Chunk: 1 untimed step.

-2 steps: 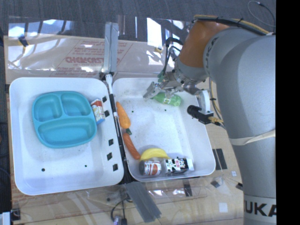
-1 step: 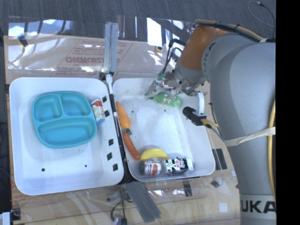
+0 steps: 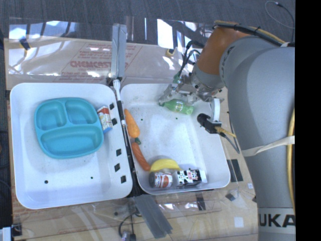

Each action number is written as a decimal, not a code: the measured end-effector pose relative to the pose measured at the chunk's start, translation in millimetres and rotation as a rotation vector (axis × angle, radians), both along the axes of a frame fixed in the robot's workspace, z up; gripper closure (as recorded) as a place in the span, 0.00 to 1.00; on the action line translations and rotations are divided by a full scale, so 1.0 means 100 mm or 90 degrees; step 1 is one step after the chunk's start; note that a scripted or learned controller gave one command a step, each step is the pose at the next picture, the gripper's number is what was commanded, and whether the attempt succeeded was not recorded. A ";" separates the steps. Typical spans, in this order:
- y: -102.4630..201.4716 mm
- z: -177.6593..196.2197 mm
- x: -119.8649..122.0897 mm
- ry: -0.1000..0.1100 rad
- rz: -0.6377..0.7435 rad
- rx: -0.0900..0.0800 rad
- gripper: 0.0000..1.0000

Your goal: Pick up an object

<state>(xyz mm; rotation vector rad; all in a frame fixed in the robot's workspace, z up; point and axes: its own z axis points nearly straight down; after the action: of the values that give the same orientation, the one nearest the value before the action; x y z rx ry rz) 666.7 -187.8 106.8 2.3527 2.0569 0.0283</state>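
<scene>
- My gripper (image 3: 173, 95) hangs low at the far edge of the right bin (image 3: 210, 157), right at a green, translucent plastic bottle (image 3: 179, 106) that lies on its side there; I cannot tell how wide the gripper stands or whether it has the bottle.
- My arm (image 3: 251, 84) is smooth grey metal with a glossy orange band, reaching in over the right bin's far corner.
- Two shallow white bins sit side by side on the bench (image 3: 65, 59), both of hard, rounded plastic.
- The right bin also carries two long tapered orange carrots (image 3: 132, 123) along its left wall, one curved yellow banana (image 3: 164, 164), one short round can (image 3: 161, 179) on its side and one small black-and-white packet (image 3: 189, 176) at the near wall.
- The left bin (image 3: 30, 179) bears one smooth turquoise plate (image 3: 67, 127) with three compartments, and one small can (image 3: 105, 118) touching its right rim.
</scene>
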 end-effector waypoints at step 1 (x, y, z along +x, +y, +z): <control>-0.05 0.00 0.01 -0.001 0.020 0.002 0.00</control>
<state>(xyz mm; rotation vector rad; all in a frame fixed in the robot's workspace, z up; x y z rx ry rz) 667.5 -192.4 106.9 2.3210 2.0953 0.0329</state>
